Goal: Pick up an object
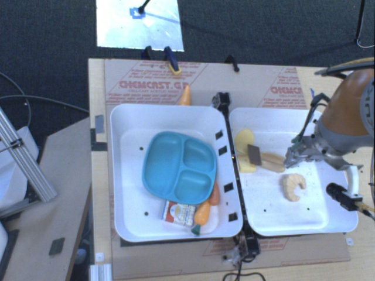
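Look at the right bin (316, 218). Your arm (351, 113) reaches in from the right, and its gripper (291, 158) is down low, right by the end of a wooden spatula (265, 158) that lies on a yellow toy (245, 150). You cannot tell from here if the pincer is spread or pinching. A small tan croissant (293, 187) sits just below the gripper, on the bin floor. In the left bin (129, 174) you can see a blue plate (179, 167), a carrot (203, 212) and a little box (179, 213).
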Controlling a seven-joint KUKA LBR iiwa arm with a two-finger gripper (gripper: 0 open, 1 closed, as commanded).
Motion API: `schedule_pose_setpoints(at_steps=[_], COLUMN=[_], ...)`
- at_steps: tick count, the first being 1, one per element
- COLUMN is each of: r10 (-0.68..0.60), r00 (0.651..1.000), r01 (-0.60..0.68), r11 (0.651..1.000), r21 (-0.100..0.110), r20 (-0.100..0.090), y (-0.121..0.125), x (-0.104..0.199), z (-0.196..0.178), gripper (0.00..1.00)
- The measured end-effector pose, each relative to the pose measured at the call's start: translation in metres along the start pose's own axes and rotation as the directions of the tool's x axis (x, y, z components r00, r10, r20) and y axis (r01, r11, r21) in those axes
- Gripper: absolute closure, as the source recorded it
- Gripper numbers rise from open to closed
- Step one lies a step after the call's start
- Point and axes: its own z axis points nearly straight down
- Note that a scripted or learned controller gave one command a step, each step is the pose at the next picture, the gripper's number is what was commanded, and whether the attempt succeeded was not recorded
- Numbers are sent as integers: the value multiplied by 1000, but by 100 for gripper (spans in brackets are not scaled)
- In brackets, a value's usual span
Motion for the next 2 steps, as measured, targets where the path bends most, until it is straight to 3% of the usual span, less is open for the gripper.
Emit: schedule_pose_setpoints(at_steps=[1, 2], r10=[4, 12], r00=[1000, 1000], r01=[-4, -12], r11=[1000, 1000], r21=[12, 6], r20=[-3, 2], y=[-37, -67], x=[51, 61], z=[23, 48], gripper=[100, 100])
